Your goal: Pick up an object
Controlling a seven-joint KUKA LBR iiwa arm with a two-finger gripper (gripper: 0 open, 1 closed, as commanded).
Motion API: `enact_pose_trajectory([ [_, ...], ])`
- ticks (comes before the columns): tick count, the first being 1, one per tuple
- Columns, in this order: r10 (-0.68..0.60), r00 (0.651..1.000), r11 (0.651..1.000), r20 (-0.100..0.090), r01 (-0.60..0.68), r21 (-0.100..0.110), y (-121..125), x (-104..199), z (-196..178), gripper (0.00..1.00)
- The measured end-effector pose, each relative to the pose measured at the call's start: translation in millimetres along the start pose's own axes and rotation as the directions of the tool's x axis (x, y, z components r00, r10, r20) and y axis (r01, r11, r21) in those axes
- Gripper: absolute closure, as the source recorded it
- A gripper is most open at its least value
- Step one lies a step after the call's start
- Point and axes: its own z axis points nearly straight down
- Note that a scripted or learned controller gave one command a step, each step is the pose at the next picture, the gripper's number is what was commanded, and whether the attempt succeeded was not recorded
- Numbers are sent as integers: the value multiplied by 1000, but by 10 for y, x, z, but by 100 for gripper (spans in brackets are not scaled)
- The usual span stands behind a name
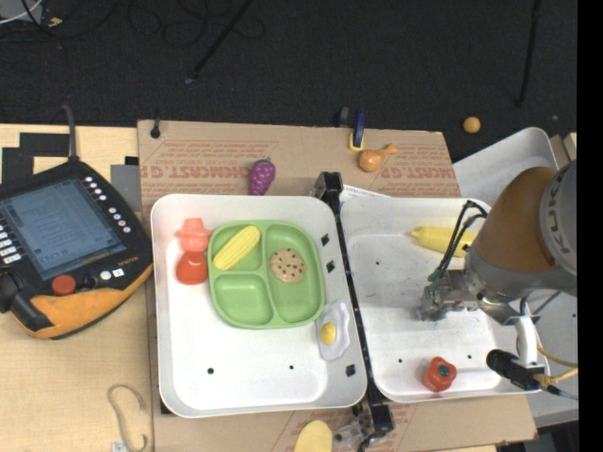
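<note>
The gripper [433,306] was low inside the right bin [396,347], close to its white floor, near the middle of that bin. From above, the fingers were too small and dark to read, so it could not be told if they were apart or together, and no object was seen between them. By this picture the task looked not yet done: nothing was lifted, and the grasp itself was still to come.

The possible objects in the right bin were two. A yellow banana [435,239] lay toward the far wall of the bin, beyond the gripper and partly behind the black cables of the arm. A red tomato [439,374] lay near the front wall of the bin, apart from the gripper on the near side. The gripper stood between these two and touched neither, as far as the view allowed to judge.

The left bin [188,365], just beside the right bin, carried a green plate [247,301] with a corn cob [234,247] and a cookie [287,266] in its compartments, a red and pink toy [192,252] beside the plate, and a fried egg [329,330] near the wall shared with the right bin. Outside the bins, on the surface, there were a purple grape bunch [262,174], an orange pear [374,157] and a control tablet [66,238]. The cables and the wide wrist could hide the banana during an approach.
</note>
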Motion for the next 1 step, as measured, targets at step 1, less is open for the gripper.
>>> enact_pose_trajectory([
  [1, -5, 1000, 1000, 2, 5, -4, -81, -66, -473, 100],
])
